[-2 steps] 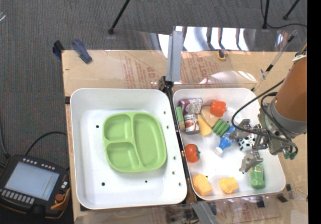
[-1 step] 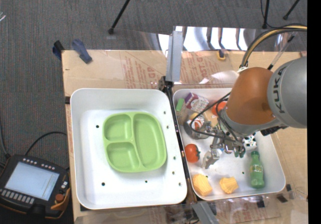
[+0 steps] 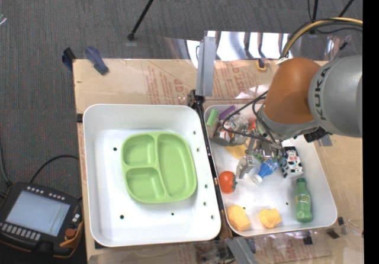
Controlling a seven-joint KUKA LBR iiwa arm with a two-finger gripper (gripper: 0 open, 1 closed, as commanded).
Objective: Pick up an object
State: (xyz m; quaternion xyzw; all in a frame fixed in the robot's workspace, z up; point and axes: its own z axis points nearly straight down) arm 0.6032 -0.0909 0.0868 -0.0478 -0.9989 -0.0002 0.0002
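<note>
Pincer (image 3: 244,166) low in right bin (image 3: 323,186), fingers spread, nothing between them. Red tomato (image 3: 227,182) just beside it, blue bottle (image 3: 266,169) near. Nothing lifted; grasp and lift remain.

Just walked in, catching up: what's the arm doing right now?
The KUKA arm reaches in from the right over the right bin, its gripper down among the clutter beside a small blue bottle and a tomato. Nothing is visibly between the fingers, so no pick yet. A green bottle and two yellow corn pieces lie nearer the front. The left bin holds a green divided plate.
</note>
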